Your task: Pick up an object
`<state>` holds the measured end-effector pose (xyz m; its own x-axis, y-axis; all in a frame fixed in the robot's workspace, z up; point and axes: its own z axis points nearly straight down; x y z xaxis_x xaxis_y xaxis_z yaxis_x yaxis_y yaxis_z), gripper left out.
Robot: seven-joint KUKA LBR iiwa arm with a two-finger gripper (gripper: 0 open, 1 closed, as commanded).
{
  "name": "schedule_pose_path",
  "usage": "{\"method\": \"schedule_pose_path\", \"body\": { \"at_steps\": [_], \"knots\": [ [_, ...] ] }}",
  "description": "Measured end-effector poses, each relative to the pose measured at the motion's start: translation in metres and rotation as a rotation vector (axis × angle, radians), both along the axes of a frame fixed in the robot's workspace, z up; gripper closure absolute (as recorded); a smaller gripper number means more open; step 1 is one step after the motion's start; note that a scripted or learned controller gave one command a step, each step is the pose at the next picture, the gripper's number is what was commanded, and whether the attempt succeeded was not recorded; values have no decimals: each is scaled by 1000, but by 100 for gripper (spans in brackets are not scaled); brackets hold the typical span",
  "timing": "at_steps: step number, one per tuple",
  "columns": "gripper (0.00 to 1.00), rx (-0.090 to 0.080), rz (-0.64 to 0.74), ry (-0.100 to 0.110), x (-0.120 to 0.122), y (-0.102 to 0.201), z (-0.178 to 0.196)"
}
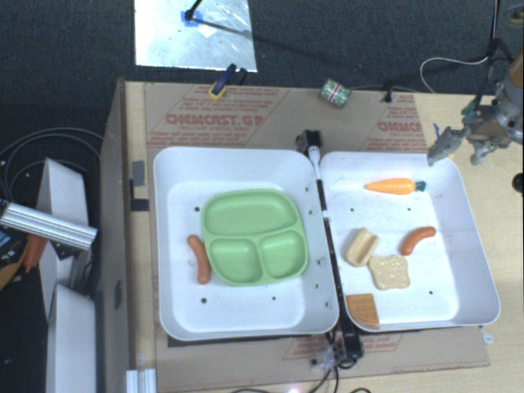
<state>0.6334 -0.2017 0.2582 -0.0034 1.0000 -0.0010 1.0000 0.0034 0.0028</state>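
2 metal fingers on the grey two-finger gripper (pixel 460 147) are spread apart, nothing between them, touching nothing; it hangs past the top right corner of the right shallow white bin (pixel 468 219), over the bare bench (pixel 499 244), not over the bin's floor. Counts: 2 bins, side by side, their inner rims meeting at the centre line. Right bin holds 5 things: 1 orange toy carrot with a green tip (pixel 391 187) lying flat near the far wall, 1 red-brown toy sausage (pixel 417 239) tilted at mid-right, 1 pale tan bread-roll piece (pixel 360 246) just left of it, 1 beige toast-shaped slice (pixel 389 272) touching or nearly touching the roll's lower edge, 1 square orange-brown cracker (pixel 363 309) up on the near rim at the bin's lower left corner. Left shallow white bin (pixel 176 219) holds 2 things: 1 light green plastic tray with 3 compartments (pixel 254 236) in the middle, 1 second red-brown sausage (pixel 199 259) lying just beside the tray's left edge on the bin floor, outside the compartments. Total sausages: 2, 1 per bin. Nearest candidate to the gripper is the carrot, still well apart from it. On the cardboard behind the bins: 1 small green-patterned roll (pixel 335 92).
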Motion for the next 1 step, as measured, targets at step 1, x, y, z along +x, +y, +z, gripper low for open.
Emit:
{"method": "schedule_pose_path", "body": {
  "at_steps": [1],
  "knots": [
    [0, 2, -2, 4, 5, -4, -109]
  ]
}}
